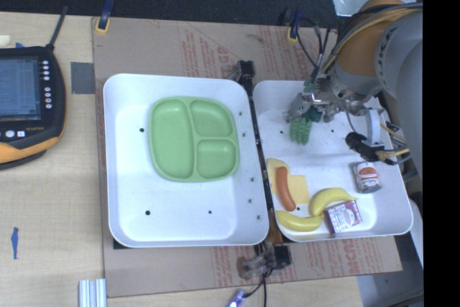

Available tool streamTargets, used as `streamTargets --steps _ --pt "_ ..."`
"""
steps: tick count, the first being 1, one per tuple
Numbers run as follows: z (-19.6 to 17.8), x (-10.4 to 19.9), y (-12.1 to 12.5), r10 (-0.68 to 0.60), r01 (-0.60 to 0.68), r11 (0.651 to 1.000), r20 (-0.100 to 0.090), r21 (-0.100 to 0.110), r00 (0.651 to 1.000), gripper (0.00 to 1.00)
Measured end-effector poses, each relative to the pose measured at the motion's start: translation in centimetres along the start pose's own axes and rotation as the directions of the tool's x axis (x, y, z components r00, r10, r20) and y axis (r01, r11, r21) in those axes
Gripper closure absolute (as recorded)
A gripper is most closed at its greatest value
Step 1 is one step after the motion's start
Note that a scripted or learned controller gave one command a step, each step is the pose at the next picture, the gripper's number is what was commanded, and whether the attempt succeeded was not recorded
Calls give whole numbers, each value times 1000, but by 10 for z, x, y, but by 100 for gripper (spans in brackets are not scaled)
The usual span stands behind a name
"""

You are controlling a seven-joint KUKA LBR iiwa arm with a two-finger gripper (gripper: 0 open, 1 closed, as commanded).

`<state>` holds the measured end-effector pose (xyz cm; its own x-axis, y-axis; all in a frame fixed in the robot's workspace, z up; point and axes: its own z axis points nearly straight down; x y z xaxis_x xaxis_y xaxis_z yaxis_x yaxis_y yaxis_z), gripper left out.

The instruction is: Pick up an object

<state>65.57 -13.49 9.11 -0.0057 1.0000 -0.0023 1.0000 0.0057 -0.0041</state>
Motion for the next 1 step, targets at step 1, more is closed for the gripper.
streamTargets --steps 1 --pt "-1 20 0 -1 1 1000 -1 2 1000 0"
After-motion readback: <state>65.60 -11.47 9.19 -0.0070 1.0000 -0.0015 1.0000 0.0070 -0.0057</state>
